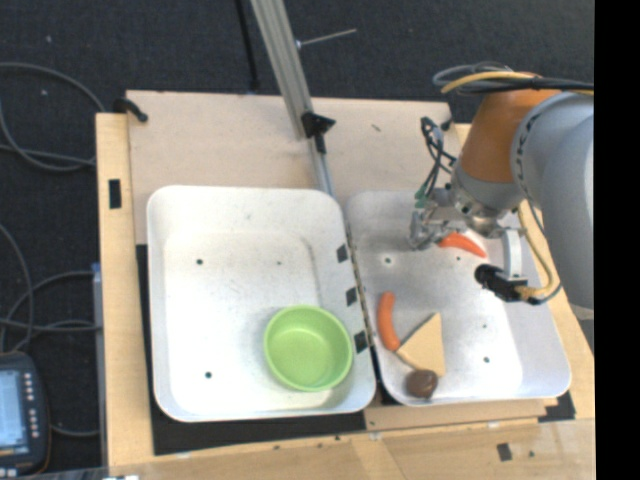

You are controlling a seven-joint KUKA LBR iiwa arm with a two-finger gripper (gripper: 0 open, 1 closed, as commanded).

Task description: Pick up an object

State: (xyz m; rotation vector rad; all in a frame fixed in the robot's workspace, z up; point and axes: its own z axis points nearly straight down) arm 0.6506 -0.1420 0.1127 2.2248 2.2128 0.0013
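Objects in the right bin, gripper at its far side

Objects you could pick lie in the right bin (520,358): an orange sausage-shaped piece (386,320) along the left wall, a tan wedge (427,343) just beside it on the right, and a small dark brown lump (421,383) touching the wedge's near corner. All three cluster in the near-left part of that bin. A second orange piece (462,243) lies at the far side, directly at the gripper (432,230); you cannot tell from this slant whether it sits between the fingers or only beside them, nor whether the gripper is released or clenched.

You see the arm (530,158), grey with its orange band, reaching in from the right and covering the bin's far-right corner. Cables loop around the wrist, and a black fitting (497,281) hangs below it over the bin floor.

In the left bin (200,238) you find one green bowl (308,347), upright, in the near-right corner, close to the wall shared with the right bin. A slanted aluminium post (285,58) rises behind the bins, its foot between them, well apart from the cluster.
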